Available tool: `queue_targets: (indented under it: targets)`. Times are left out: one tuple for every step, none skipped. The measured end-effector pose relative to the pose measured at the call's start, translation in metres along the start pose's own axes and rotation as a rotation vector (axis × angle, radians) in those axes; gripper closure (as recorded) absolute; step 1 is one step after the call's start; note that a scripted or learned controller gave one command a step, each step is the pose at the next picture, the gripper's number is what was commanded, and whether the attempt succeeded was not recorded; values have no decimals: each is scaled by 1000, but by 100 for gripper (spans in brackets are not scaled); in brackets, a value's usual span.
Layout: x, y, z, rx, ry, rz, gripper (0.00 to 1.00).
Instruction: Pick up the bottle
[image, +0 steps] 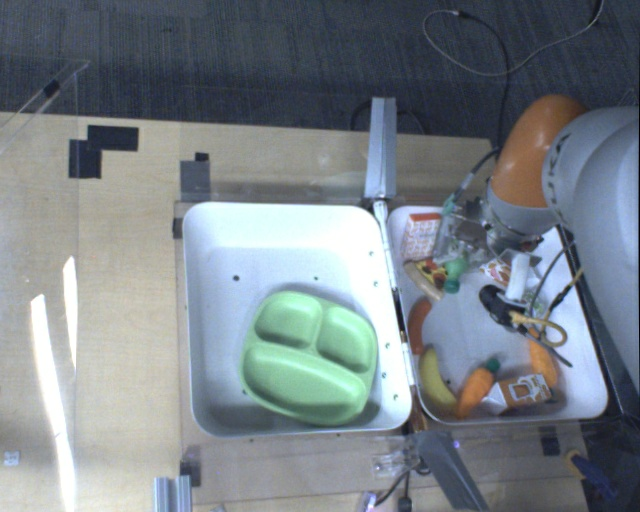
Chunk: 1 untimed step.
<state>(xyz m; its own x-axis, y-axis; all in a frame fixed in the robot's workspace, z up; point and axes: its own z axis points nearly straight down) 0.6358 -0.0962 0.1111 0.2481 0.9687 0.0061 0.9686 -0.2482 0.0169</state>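
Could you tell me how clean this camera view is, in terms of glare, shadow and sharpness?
Camera view: bright streaks of glare lie on the bench at far left; the green tray casts a soft shadow on the left bin; the picture is mildly soft overall, so the small items crowded under the gripper in the right bin are hard to separate.

Arm (590, 170): grey, it enters from the right side, bent downward.
Wrist band (530, 150): orange, just above the wrist.
Gripper (462, 232): low, pointing down and left.
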Motion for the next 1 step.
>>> queue_targets:
  targets:
    - [44,27,-148,10,-5,132,100]
